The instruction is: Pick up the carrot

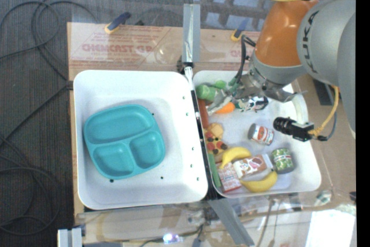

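The carrot (224,107) is a small orange piece lying near the back left of the right bin (306,179). My gripper (241,96) hangs low over the back of that bin, just right of the carrot and very close to it. The orange-banded wrist (283,37) above hides much of the gripper. I cannot make out whether anything touches the carrot.
A green vegetable (208,91) lies just behind the carrot. Two bananas (237,154), a red-and-white box (245,168), a small can (261,134), a green can (282,160) and a sausage (203,118) crowd the right bin. A teal divided plate (123,140) sits in the left bin (115,81).
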`<state>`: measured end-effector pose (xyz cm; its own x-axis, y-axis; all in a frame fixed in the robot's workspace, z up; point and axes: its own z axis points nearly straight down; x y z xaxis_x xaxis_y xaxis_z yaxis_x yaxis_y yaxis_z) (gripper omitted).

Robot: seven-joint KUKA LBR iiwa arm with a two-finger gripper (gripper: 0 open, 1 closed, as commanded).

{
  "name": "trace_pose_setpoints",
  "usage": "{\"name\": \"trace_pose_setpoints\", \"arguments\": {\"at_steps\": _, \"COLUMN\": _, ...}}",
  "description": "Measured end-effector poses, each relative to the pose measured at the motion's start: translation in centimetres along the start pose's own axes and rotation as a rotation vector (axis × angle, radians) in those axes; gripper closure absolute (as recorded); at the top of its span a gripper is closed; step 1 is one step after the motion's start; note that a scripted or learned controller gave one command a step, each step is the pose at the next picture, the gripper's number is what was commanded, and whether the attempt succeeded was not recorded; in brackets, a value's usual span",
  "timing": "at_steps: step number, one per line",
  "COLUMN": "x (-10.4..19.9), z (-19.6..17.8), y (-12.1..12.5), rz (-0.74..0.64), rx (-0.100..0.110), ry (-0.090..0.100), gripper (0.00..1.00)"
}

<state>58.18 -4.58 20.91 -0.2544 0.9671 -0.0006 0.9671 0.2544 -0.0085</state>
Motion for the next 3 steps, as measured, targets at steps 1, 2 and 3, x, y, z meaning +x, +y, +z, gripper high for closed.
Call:
{"name": "trace_pose_setpoints", "arguments": {"at_steps": 1, "x": -7.2, "z": 10.2, "y": -2.9, "rz": -0.355, "rx": -0.002, "ry": 0.002, "gripper": 0.00}}
{"name": "trace_pose_setpoints", "arguments": {"at_steps": 2, "x": -9.0, "z": 11.6, "y": 6.5, "rz": -0.289, "rx": 0.000, "ry": 0.000, "gripper": 0.00}}
{"name": "trace_pose_setpoints", "arguments": {"at_steps": 3, "x": -9.3, "z": 11.2, "y": 6.3, "rz": -0.289, "rx": 0.007, "ry": -0.005, "gripper": 1.00}}
